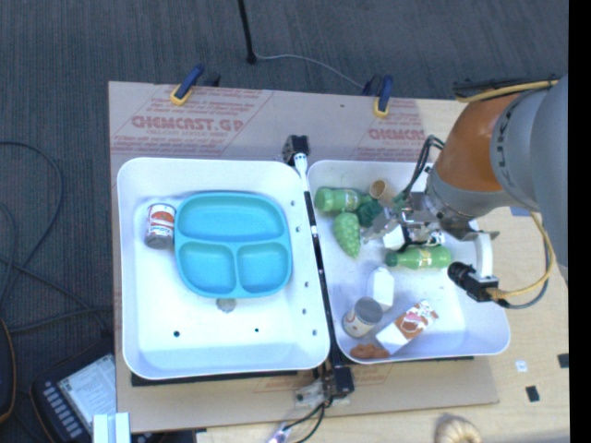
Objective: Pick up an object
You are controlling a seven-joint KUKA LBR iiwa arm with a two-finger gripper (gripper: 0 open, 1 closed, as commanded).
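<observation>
Camera view: gripper sat low over the right bin, near its far edge, just above a green bottle. Jaws' opening we couldn't tell; nothing visibly held. We judged: centre over the bottle, avoid crowding neighbours, close squarely.

tray in left bin, can beside it
</observation>
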